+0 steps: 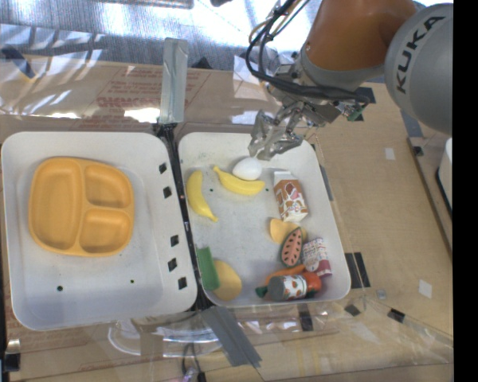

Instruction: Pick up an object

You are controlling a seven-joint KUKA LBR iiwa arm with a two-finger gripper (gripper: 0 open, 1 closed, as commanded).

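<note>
right bin [328, 188] pretty crowded along the right wall and front, bare patch mid-floor between bananas [199, 195] and carton [290, 200], egg [247, 168] blocking back edge

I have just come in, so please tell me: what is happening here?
A grey arm with an orange band reaches over the right white bin, which holds toy food. Its hand hangs above a small white egg-shaped object beside two yellow toy bananas. Nothing is lifted yet. A yellow divided plastic tray lies in the left white bin.
</note>
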